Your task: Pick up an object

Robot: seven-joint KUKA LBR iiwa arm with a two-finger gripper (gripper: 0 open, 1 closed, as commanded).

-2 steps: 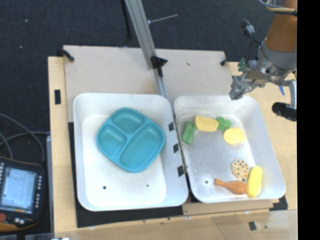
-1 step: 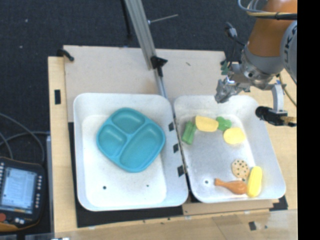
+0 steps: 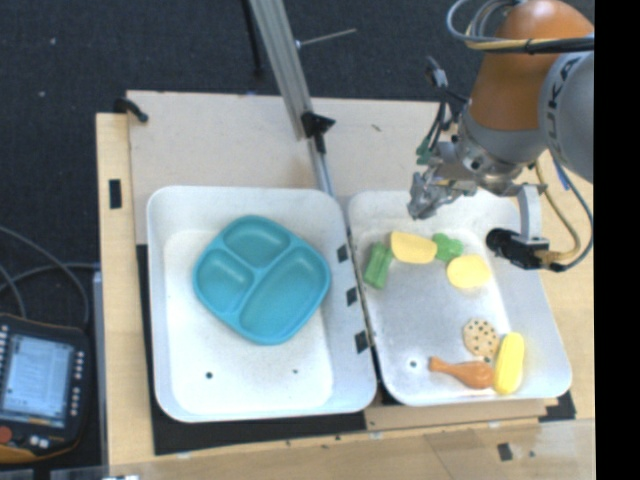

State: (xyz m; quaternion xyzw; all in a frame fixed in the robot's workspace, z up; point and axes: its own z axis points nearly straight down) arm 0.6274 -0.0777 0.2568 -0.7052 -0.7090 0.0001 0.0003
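Note:
My gripper (image 3: 424, 204) hangs over the far edge of the right bin (image 3: 430, 393), just above and behind a yellow piece (image 3: 412, 248). Beside that piece lie a small green item (image 3: 448, 246) and a green block (image 3: 377, 266). A second yellow lump (image 3: 468, 272) rests to the right. Near the bin's front are a chocolate-chip cookie (image 3: 480, 338), a yellow banana-like piece (image 3: 509, 362) and an orange drumstick-shaped toy (image 3: 462, 372). Nothing shows between the fingers.
The left bin (image 3: 180, 388) holds a blue divided plate (image 3: 262, 279). A slanted metal rail (image 3: 290, 68) rises behind the bins, ending at a black clamp (image 3: 318, 126). A black cable fitting (image 3: 512, 246) juts over the right bin's right side.

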